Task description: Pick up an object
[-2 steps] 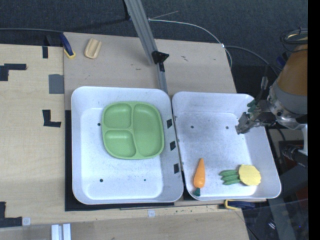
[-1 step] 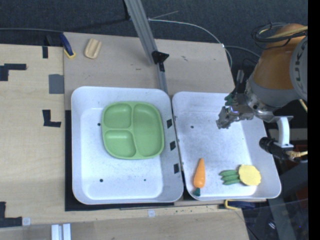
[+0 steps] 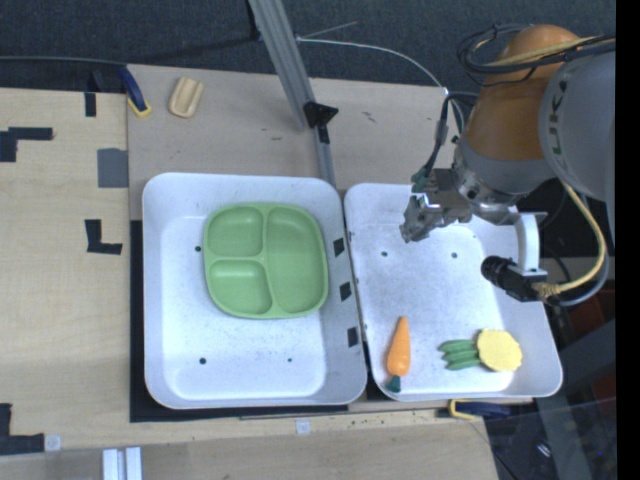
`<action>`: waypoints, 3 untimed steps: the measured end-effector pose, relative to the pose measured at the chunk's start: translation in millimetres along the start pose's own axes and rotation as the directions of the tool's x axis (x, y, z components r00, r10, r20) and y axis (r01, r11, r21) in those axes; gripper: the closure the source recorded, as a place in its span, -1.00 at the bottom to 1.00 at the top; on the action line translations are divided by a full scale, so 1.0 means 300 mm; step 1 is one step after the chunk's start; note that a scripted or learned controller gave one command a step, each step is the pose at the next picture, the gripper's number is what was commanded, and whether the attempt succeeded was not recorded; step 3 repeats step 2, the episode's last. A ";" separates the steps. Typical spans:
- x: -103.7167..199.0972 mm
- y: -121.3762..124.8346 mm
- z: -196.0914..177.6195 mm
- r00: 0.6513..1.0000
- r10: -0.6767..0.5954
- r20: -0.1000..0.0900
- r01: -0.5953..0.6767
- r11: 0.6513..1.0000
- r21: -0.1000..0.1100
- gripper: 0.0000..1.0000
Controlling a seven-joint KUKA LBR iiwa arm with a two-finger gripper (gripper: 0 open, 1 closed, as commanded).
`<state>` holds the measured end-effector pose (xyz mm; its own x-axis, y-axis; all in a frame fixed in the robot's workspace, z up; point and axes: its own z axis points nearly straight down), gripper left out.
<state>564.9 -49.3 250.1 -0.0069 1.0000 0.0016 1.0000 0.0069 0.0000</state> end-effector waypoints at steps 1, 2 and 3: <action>0.179 0.091 -0.007 1.000 -0.001 0.000 0.001 1.000 0.000 1.00; 0.359 0.125 0.028 1.000 0.000 0.001 0.000 1.000 0.002 1.00; 0.359 0.125 0.028 1.000 0.000 0.001 0.000 1.000 0.002 1.00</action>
